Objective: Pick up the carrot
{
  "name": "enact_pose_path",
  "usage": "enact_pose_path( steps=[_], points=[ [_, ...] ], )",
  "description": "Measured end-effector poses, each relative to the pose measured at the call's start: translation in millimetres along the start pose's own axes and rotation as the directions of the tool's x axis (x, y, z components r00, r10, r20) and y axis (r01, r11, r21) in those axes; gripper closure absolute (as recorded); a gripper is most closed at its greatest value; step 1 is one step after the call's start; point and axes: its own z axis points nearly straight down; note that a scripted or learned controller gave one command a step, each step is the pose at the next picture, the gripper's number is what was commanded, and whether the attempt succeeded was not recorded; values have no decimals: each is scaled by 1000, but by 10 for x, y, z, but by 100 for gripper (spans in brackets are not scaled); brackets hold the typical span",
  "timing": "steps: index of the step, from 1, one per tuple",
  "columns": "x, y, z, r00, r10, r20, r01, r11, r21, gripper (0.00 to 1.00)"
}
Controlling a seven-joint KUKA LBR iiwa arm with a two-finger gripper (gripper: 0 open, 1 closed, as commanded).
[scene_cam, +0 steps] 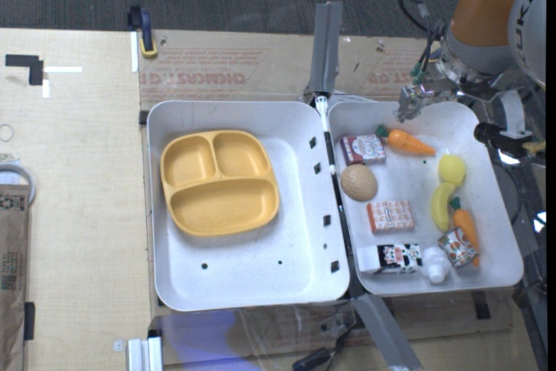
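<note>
Down front, the little milk carton (400,257) is out of play. What matters: the carrot (407,142) is found just below-left of the gripper (410,104), long axis running left-right, slightly tilted. Gripper's grip state can't be told.

The bench (69,187) bears two white bins, the left bin (239,274) touching the right bin (495,274).

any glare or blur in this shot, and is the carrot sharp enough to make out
Camera view: lighting is even and soft, with a faint sheen on the right bin floor; the carrot is sharp and plainly orange; the gripper above it is small and somewhat blurred, so its detail is hard to read; the yellow tray shows no glare.
</note>
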Motion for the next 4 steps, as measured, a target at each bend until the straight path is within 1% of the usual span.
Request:
enact_pose_path(
  steps=[1, 2, 3, 4],
  points=[
    [-2, -3, 4, 1000, 1, 0, -1, 1000, 1, 0],
    [-460, -269, 1070, 996, -85, -1, 85, 996, 1, 0],
    [-473, -271, 976, 997, -80, 0, 80, 997, 0, 100],
    [464, 59, 74, 978, 209, 0, -209, 978, 3, 100]
  ],
)
